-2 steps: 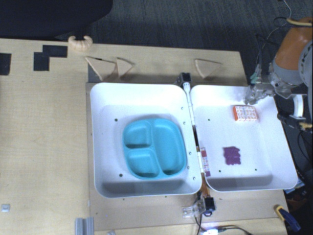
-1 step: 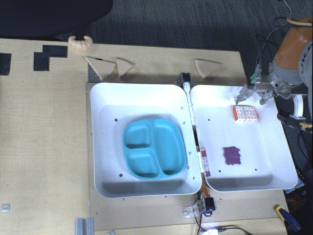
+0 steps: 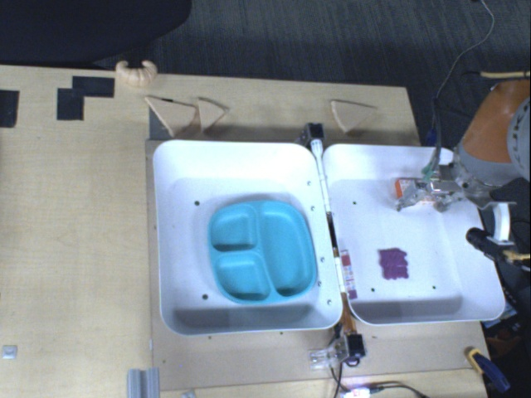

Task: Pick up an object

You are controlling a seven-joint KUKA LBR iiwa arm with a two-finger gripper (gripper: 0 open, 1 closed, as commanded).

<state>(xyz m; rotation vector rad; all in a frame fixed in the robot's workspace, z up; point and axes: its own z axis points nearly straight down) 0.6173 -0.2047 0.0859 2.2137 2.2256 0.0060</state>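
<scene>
Gripper [image 3: 415, 193] low in right bin [image 3: 365, 301], finger state impossible to tell; purple object [image 3: 393, 264] lying apart nearer the front, blue divided tray [image 3: 261, 249] in left bin [image 3: 178, 222]; risk: closing on nothing, the purple piece being flat and off-line.

Grey arm [image 3: 498, 152] reaching in from right, hand [image 3: 415, 193] pointing left

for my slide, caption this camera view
End effector over right bin near purple object; blue tray in left bin.
</scene>
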